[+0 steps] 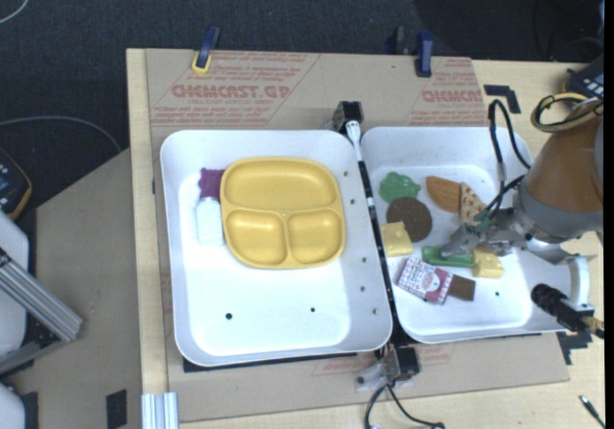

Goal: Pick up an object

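Observation:
My gripper (477, 237) is low in the right bin (451, 320), coming in from the right. It sits over a long green piece (444, 255) and a small yellow block (488, 266). Around it lie a pizza slice (453, 195), a round brown cookie (412, 217), a green leafy piece (398, 186), a yellow cheese cube (395, 238), a red and white packet (422, 280) and a brown bar (462, 289). Whether the gripper touches any of them is unclear.
The left bin (269, 321) holds a yellow divided tray (283, 211), with a purple piece (210, 182) and a white bottle-like piece (208, 222) at its left side. A black clamp (348, 114) sits between the bins at the back. Cables (499, 144) run along the arm.

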